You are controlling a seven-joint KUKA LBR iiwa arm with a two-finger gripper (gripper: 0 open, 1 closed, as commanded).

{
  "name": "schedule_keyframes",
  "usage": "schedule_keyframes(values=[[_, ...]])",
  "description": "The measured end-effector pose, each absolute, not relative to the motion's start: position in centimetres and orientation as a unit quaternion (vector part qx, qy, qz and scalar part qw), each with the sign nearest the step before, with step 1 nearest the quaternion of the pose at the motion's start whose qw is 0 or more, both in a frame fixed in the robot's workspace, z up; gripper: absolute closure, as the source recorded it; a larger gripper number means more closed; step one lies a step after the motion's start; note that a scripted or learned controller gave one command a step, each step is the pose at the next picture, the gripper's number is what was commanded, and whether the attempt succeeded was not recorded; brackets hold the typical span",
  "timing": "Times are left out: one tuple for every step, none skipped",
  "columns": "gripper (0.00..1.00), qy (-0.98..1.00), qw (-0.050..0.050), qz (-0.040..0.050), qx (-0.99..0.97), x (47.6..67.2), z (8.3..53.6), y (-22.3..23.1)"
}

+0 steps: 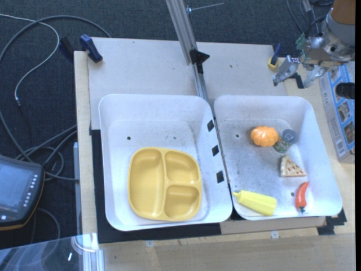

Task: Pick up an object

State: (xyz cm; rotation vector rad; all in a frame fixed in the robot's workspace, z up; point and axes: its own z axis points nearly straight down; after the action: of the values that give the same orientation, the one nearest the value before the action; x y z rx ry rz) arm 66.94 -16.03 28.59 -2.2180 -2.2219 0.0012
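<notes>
The claw [294,72] is seen above the far right corner of the surface [146,66], outside the right bin [321,134] and just beyond its far rim; its fingers are spread apart and nothing is held between them. In the right bin, an orange fruit [264,136] is placed near the middle, with a small grey-capped jar [285,141] touching its right side. A wedge-shaped waffle piece [291,167] is found just nearer than the jar. A red pepper [302,196] is set by the near right corner, and a yellow corn-like piece [256,202] is laid along the near rim. In the left bin [113,117], a yellow divided plate [165,183] is seated toward the near side.
</notes>
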Motion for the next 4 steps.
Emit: schedule_keyframes(values=[[0.0, -0.708, 0.001, 0.0008, -0.706, 66.9, 28.6, -16.1], [0.0, -0.708, 0.002, 0.0017, -0.707, 66.8, 24.3, -15.6], [0.0, -0.707, 0.004, 0.0024, -0.707, 66.1, 18.1, -15.6], [0.0, -0.708, 0.003, 0.002, -0.707, 65.9, 13.3, -14.6]])
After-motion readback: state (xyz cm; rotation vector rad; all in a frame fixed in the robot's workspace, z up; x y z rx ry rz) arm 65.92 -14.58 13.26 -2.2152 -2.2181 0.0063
